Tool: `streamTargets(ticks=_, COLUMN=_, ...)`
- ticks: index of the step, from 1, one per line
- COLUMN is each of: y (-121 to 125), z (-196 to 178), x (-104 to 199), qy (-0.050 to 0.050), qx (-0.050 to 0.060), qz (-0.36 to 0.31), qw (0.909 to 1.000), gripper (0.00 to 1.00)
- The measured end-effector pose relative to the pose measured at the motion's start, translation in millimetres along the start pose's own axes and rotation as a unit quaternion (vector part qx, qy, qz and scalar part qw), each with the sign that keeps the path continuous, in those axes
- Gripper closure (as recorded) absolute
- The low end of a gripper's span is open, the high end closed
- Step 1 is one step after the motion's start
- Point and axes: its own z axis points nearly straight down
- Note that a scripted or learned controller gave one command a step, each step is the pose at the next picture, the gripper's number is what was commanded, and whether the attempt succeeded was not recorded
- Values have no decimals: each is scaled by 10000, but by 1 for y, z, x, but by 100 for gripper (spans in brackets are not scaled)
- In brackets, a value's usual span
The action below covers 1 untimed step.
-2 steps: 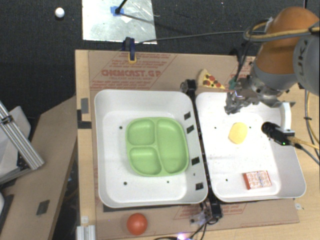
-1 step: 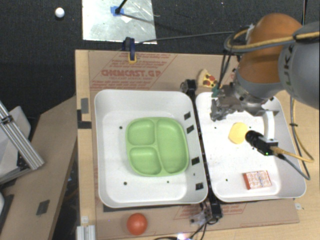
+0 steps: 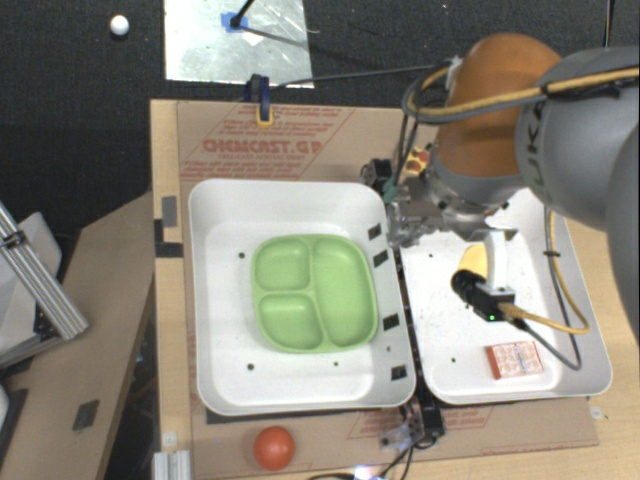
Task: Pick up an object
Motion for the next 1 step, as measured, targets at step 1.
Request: streamTargets(ticks=1, y=-24, z=12, x=58, qy=1, qx=7, qz=-4, qw=10000, gripper=100)
